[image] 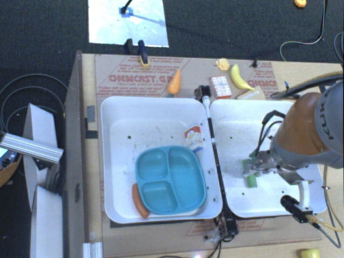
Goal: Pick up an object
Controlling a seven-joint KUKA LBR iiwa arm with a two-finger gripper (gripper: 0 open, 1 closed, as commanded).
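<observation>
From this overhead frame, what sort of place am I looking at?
Probably a robotics lab bench set up for grasping trials: a grey-and-orange arm reaches into two white bins, toy food such as a banana lies on cardboard, and cables trail on the floor.

- Robotics lab or test cell.
- Cardboard-topped bench (161,74), two white bins (115,144), loose cables (306,39) on dark carpet, aluminium framing (32,147) at left.

Grey arm (301,152) with orange band, black cables, possibly lettering.
</observation>
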